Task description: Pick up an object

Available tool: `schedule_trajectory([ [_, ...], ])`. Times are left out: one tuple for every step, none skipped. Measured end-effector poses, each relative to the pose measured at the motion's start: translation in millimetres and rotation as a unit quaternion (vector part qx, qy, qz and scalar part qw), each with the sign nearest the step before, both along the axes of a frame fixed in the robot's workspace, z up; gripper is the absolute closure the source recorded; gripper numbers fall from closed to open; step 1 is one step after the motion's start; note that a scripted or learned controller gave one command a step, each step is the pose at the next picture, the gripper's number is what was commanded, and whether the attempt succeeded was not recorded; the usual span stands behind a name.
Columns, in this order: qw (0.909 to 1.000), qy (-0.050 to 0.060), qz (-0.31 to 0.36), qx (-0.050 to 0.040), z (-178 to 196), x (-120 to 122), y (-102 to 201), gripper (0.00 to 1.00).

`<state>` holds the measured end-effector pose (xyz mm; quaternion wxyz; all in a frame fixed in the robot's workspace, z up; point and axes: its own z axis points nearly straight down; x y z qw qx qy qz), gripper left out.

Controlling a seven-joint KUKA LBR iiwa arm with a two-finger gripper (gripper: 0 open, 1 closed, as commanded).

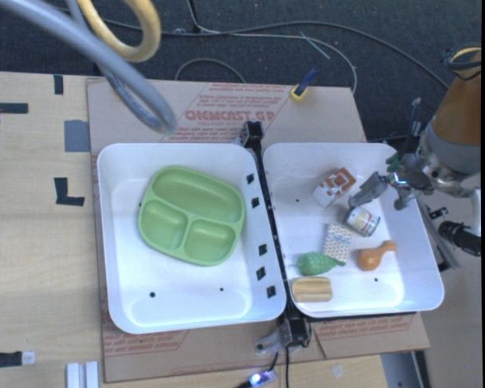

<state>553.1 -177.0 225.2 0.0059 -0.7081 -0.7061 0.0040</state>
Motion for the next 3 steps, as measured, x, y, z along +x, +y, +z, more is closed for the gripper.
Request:
schedule_trajectory([
  [1.0,-0.006,0.002,-0.0013,7,3,0,0.0],
  [1.0,-0.004,0.001,-0.0014,-38,2,-5,0.0],
  [1.0,-0.003,0.002,-0.0007,-100,-4,1,0.0],
])
